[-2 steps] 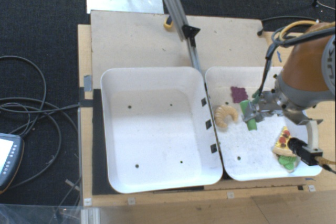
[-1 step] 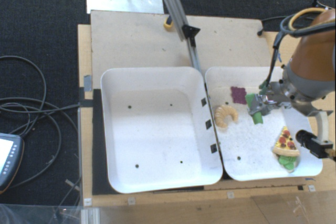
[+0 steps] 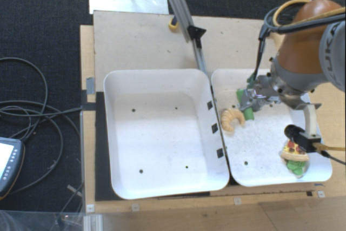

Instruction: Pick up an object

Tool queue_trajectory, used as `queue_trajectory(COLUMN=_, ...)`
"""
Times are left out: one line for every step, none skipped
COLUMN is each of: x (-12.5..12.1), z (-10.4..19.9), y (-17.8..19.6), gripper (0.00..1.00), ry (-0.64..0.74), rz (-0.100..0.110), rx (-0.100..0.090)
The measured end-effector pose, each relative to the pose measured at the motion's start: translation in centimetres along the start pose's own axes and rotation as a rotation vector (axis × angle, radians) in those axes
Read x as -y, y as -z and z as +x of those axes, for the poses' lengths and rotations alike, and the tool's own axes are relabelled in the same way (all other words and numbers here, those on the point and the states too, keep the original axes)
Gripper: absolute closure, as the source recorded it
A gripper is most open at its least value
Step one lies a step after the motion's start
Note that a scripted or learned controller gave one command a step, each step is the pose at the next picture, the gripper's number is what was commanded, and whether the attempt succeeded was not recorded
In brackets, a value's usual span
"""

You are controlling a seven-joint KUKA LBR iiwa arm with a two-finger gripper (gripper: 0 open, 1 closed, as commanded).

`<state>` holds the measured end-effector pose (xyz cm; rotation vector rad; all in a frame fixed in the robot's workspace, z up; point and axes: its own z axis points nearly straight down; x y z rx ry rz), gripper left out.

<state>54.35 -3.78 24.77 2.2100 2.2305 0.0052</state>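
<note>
Right, the claw (image 3: 253, 99) is down in the right bin (image 3: 259, 155), in its upper left part close to the wall shared with the left bin (image 3: 157, 132), and the grey and orange arm (image 3: 309, 46) is bent over it from the right. A green object (image 3: 248, 113) sits directly under the claw, with green poking out on its near side and its left side, so the two look to be touching. Whether the claw is clenched or released, I cannot tell from here. Most of the green object is covered and its shape is hard to read. Just beside it, down and left, lies a tan croissant (image 3: 232, 119), curled and pale. A pizza-slice toy (image 3: 294, 155) sits well apart in the near right corner. Both bins rest on the pale tabletop (image 3: 135, 40).
</note>
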Motion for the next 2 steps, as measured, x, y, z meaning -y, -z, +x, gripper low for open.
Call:
queue_trajectory(x=-2.0, z=5.7, y=0.5, gripper=1.0, ry=0.002, rz=0.0, rx=-0.002)
queue_trajectory(x=-3.4, z=11.0, y=0.9, gripper=1.0, ry=0.002, rz=0.0, rx=-0.001)
